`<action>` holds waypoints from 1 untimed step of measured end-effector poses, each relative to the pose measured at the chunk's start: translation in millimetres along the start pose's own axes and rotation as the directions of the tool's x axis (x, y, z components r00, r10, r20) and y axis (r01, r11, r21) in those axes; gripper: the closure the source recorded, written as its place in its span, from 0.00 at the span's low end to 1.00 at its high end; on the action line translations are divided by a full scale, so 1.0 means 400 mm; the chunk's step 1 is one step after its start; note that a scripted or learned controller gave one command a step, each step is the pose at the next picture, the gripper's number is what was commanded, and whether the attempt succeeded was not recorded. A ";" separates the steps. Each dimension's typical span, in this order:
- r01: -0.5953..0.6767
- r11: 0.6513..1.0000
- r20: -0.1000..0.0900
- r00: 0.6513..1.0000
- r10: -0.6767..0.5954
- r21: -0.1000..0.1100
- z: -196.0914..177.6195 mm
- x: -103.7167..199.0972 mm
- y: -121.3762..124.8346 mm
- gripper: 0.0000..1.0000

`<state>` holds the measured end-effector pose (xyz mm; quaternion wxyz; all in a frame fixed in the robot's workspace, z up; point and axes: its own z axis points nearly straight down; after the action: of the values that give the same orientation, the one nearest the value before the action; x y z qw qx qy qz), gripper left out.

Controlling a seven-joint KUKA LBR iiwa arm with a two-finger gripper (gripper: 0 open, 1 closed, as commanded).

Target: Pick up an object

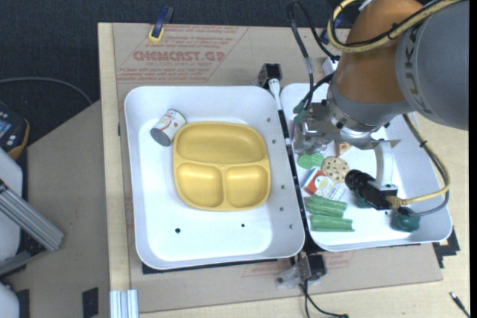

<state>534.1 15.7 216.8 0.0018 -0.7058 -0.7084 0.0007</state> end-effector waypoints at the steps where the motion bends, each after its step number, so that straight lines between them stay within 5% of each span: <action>1: 0.003 1.000 0.000 1.000 -0.003 -0.006 -0.039 0.148 -0.020 1.00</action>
<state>525.9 75.0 232.6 -0.0005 -0.7049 -0.7093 -0.0016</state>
